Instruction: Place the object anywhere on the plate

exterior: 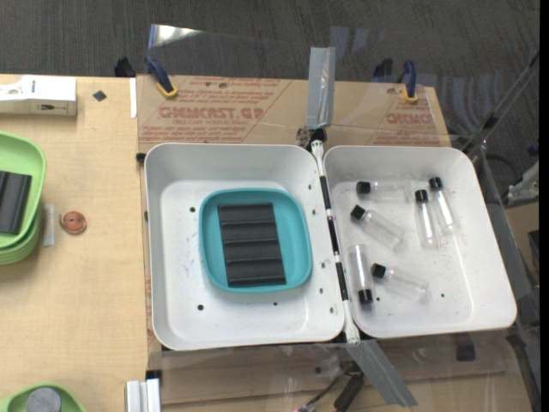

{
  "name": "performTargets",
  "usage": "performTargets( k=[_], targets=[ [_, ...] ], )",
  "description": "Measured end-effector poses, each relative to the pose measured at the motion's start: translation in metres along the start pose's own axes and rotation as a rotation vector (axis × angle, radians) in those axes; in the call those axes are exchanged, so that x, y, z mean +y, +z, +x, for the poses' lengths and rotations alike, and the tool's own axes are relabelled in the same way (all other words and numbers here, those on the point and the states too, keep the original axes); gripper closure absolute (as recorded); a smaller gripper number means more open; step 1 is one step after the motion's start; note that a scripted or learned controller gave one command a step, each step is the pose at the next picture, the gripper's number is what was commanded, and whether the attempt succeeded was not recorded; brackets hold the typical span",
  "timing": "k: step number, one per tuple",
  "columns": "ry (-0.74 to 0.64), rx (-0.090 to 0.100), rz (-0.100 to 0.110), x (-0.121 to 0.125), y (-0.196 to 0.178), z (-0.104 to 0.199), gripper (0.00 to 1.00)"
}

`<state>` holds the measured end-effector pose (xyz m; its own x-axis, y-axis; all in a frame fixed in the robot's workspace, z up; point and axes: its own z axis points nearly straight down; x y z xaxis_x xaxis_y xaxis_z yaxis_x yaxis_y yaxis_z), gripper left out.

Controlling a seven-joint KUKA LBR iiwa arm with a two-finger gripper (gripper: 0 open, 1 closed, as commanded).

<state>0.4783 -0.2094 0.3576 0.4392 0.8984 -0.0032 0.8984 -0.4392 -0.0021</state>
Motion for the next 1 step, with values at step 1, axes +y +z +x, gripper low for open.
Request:
performTargets(
  k=[1],
  targets=[
    [0.011, 0.001, 0.002, -0.0022, 0.1251, 0.0026, 0.00]
  ],
)
